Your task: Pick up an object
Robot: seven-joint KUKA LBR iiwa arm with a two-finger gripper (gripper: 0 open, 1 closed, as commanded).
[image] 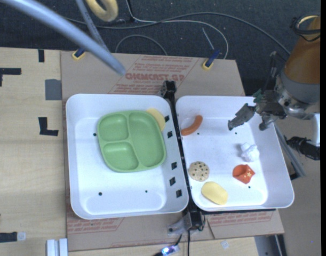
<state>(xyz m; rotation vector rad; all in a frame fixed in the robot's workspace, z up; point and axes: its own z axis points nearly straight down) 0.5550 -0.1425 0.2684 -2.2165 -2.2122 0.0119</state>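
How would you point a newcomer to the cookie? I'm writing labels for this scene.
Look at the right-hand white bin, the one the arm reaches over. Along its left side, below the orange sausage and just above the yellow lemon-like piece, lies the cookie. It is the only flat, round, tan thing there, speckled with dark chips.

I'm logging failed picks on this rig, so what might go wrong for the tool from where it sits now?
1. The tool hangs open above the right bin, over bare floor between the sausage and the crumpled white piece; a straight descent may close on nothing.
2. That white piece blends with the bin and lies close to the red item, inviting a misjudged grasp.
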